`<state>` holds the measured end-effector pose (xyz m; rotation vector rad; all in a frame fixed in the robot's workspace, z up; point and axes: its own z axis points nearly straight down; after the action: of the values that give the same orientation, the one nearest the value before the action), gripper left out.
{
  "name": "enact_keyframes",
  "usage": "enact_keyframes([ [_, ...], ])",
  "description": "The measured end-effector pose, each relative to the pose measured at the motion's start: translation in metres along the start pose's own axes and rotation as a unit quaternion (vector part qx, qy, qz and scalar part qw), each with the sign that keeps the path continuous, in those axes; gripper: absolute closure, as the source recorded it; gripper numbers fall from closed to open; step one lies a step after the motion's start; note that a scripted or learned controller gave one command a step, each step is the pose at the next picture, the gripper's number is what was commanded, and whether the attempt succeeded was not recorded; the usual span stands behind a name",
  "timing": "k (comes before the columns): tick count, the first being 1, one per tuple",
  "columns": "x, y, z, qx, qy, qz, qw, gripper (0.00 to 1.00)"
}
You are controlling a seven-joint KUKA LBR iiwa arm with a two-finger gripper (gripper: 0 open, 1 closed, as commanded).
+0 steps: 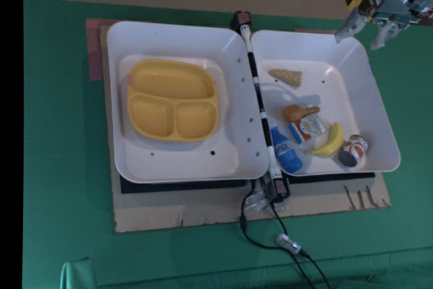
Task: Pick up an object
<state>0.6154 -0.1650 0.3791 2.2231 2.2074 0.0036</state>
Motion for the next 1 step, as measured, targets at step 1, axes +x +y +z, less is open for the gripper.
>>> enact_keyframes([
  [1, -0.0245, 0.0092, 0.0978, 0.0, -0.001, 0.001, 1.0, 0.0],
])
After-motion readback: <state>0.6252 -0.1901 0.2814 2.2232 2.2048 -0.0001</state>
